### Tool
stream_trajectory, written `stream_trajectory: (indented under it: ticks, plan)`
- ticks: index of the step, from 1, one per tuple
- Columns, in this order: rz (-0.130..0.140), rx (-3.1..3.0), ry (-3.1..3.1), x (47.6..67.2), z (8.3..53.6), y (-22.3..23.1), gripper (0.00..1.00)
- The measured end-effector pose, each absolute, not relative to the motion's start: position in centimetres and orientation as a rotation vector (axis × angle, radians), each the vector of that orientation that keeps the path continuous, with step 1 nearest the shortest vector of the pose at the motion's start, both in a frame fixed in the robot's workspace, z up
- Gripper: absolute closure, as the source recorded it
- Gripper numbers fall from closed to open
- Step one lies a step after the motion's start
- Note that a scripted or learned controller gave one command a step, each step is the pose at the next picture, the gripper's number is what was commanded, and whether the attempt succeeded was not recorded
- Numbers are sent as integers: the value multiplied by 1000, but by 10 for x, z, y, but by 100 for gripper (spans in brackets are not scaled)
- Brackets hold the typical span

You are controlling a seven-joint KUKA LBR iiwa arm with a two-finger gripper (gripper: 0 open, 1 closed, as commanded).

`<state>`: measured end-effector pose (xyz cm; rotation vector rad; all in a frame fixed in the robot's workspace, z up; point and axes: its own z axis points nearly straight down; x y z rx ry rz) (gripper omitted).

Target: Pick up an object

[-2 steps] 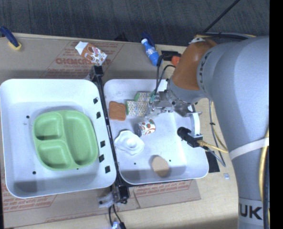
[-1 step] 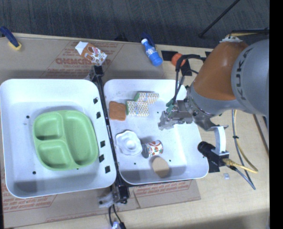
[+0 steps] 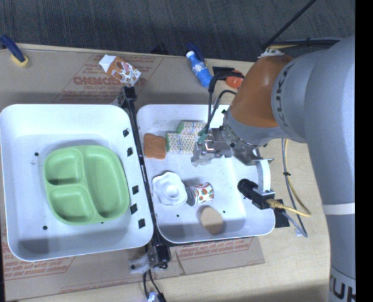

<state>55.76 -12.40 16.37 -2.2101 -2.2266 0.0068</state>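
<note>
My gripper [image 3: 205, 151] hangs over the right bin [image 3: 236, 225], just right of a green-and-white patterned packet [image 3: 185, 138]. I see nothing between its fingers. Left of the packet lies an orange-brown piece [image 3: 154, 146]. Lower in the same bin sit a white cup-like object [image 3: 169, 188], a small red-and-white printed item [image 3: 202, 193] and a tan round piece [image 3: 211, 219]. The orange-banded wrist [image 3: 258, 99] and grey arm cover the bin's right side.
The left bin [image 3: 16, 137] holds a light green divided plate [image 3: 84, 183]. Behind the bins on the cardboard lie a small printed carton [image 3: 120, 70] and a blue clamp [image 3: 199, 68]. Cables and a black fitting [image 3: 255, 195] hang at the right bin's right wall.
</note>
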Motion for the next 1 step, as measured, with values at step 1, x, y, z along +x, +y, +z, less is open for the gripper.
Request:
stream_trajectory:
  ticks: [1]
  plan:
    - [3, -2214, -2223, 523, 191, -179, 100]
